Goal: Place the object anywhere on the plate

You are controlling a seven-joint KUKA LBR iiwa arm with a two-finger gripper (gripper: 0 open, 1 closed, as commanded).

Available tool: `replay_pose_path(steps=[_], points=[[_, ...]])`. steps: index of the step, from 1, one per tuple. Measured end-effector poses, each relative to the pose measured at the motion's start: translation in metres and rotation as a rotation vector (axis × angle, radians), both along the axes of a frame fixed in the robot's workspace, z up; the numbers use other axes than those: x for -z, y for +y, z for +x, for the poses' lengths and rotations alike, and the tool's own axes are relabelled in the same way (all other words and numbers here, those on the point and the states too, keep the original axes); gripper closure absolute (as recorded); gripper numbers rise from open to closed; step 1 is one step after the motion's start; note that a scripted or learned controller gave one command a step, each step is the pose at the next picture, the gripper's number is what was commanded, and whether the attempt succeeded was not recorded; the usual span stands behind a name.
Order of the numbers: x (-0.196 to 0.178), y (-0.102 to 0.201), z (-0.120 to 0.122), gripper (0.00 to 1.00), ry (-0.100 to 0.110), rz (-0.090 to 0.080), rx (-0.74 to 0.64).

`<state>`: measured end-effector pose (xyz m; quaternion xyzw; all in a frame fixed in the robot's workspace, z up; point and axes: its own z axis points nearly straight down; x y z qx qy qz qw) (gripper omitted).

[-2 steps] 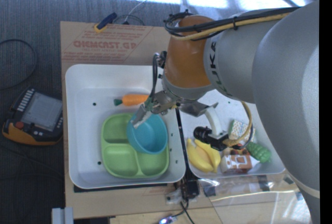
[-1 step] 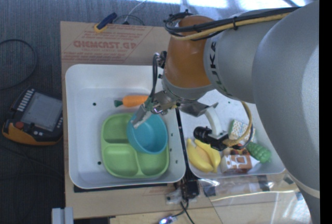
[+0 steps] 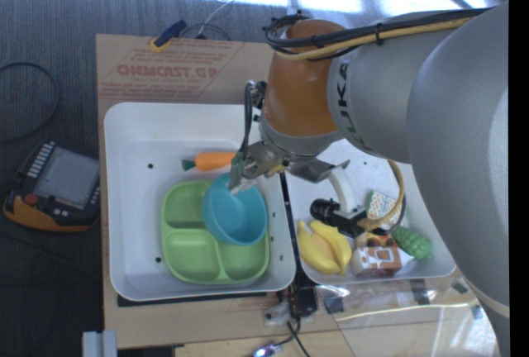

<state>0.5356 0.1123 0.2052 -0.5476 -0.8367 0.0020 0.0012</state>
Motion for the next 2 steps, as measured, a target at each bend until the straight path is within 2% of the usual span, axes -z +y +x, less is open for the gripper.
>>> replay_pose_path(steps=[1, 2], points=[[-0.0226, 0.0647, -0.0278, 1.00, -0.004, 0.002, 0.131], [-0.0219, 0.0627, -0.0274, 0.00, -0.003, 0.000, 0.133]])
